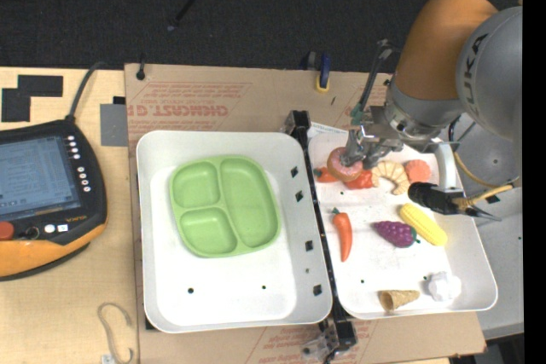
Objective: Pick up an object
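Observation:
My gripper (363,153) hangs low over the far left corner of the right bin (478,268). Directly beneath it lies a pink round toy (343,164), partly hidden by the gripper. A red piece (363,180) lies against the pink toy's near side. Just to the right are a tan shrimp-like toy (395,175) and an orange piece (418,170). Further forward I see a red chili pepper (343,234), a purple grape bunch (394,233) and a yellow corn cob (424,224).
An ice cream cone (398,298) and a white crumpled item (440,286) lie near the right bin's front edge. The left bin (162,286) holds a green divided plate (225,205). A tablet pendant (43,192) sits at far left.

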`<state>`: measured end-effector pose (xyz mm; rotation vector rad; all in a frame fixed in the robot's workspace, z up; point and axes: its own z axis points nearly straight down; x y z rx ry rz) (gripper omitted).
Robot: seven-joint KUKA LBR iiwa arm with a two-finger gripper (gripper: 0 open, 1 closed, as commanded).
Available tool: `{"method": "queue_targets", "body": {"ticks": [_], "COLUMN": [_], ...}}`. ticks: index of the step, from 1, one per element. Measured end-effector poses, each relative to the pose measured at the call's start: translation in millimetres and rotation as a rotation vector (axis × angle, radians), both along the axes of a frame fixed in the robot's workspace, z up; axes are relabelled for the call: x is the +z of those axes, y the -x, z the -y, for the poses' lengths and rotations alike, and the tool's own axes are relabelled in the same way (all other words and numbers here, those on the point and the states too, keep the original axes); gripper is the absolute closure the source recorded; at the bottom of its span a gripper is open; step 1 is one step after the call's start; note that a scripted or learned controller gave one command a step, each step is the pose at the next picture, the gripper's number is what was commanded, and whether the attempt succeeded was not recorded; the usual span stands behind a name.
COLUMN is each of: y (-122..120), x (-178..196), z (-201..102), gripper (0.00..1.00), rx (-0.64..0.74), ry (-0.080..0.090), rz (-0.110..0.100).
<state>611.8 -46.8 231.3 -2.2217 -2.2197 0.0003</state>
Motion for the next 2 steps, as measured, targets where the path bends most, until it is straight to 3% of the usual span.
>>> {"method": "queue_targets", "body": {"ticks": [1, 2], "y": [13.9, 8.9], "x": [3.6, 4.9], "z": [3.6, 3.0], "gripper": [1.0, 1.0], "rx": [0.001, 0.002], "ry": [0.0, 0.0], "rz": [-0.003, -0.001]}}
